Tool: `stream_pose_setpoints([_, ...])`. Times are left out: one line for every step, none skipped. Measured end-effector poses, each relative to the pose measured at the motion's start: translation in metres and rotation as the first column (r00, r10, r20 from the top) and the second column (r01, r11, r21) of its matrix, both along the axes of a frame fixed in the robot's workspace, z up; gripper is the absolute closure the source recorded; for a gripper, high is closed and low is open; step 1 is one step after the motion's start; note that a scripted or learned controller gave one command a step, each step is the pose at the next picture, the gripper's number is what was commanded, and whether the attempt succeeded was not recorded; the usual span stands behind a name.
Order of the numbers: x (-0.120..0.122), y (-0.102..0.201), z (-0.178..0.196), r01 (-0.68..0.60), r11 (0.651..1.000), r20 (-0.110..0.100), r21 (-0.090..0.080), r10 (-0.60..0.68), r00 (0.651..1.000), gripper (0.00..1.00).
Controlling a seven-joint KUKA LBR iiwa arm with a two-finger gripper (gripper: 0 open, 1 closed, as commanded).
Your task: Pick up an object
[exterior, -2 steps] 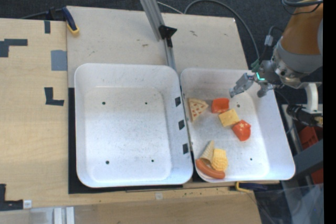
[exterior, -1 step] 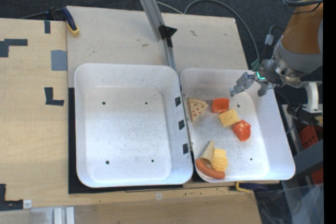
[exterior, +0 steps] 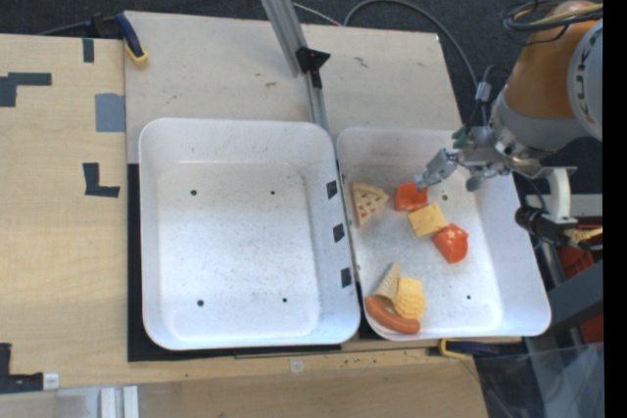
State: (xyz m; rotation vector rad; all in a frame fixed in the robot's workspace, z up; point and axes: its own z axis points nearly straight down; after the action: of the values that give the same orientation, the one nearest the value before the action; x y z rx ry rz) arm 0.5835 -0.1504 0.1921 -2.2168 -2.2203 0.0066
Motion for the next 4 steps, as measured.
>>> stream_pose_setpoints([-0.004,-0.002,-0.064,0.001,1.000,-0.003,0.001,-0.001,1.000,0.00])
stream_pose_setpoints([-0.004,-0.002,-0.105,0.000,1.000,0.004,-0.001,0.000,1.000,0.00])
stream_pose_setpoints([-0.004,-0.001,-0.093,-0.001,1.000,0.005,0.000,0.001,1.000,1.00])
stream_pose_setpoints([-0.005,-0.002,-0.030,0.000,1.000,0.011,-0.001,0.000,1.000,1.00])
